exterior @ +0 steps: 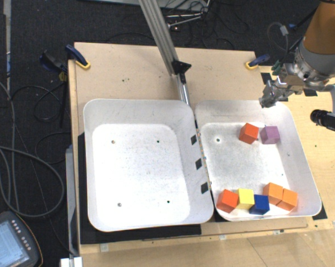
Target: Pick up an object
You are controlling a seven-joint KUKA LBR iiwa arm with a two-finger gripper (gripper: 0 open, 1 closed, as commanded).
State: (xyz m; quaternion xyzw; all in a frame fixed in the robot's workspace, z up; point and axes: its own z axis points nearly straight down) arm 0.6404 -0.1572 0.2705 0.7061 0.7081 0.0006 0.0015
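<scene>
1. We see the counter (156,71), a tan board, carrying two shallow white bins side by side.
2. The left bin (95,149) has a speckled floor. The right bin (301,166) holds all the blocks.
3. The arm (323,32), grey with an orange band, reaches in from the right above the right bin's far right corner.
4. Its end effector (269,100) hangs just over that bin's far rim, apart from every block. We cannot tell how far its tips are spread, and we see nothing between them.
5. Near the far side of the right bin sit an orange block (249,133) and a purple block (270,134), just beside each other. The orange one is turned slightly, with a corner toward the near side; the purple one sits nearly square to the bin.
6. Along the near wall we find a row: a red-orange block (228,199), a yellow block (246,196), a blue block (260,203), then two orange blocks (280,195) close together.
7. All look roughly cubic, so we see no clear long axis on any of them.
</scene>
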